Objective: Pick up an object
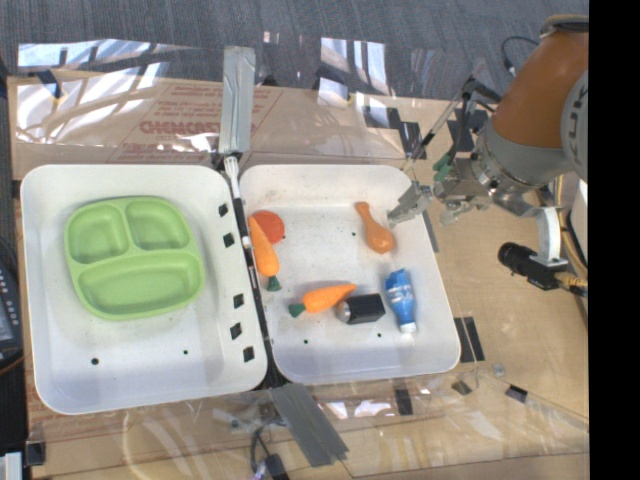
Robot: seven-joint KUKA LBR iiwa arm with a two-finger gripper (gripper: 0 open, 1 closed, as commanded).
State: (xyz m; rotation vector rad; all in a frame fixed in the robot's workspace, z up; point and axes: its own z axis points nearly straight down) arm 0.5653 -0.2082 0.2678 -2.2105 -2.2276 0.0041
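The right bin point(300, 183) holds several small things. A tan-orange gourd-shaped toy point(375, 228) lies near its right wall. A blue bottle point(400, 300), a black block point(361, 309) and an orange carrot point(326, 298) sit toward the front. A second carrot point(265, 251) and a red ball point(270, 224) rest along the left wall. My gripper point(427, 208) hovers over the right rim, just right of the gourd toy. It is open with nothing between its fingers.
The left bin point(40, 298) holds a green divided plate point(133, 256). A taped divider point(243, 268) separates the two bins. Cardboard and tape strips surround the bins on the bench.
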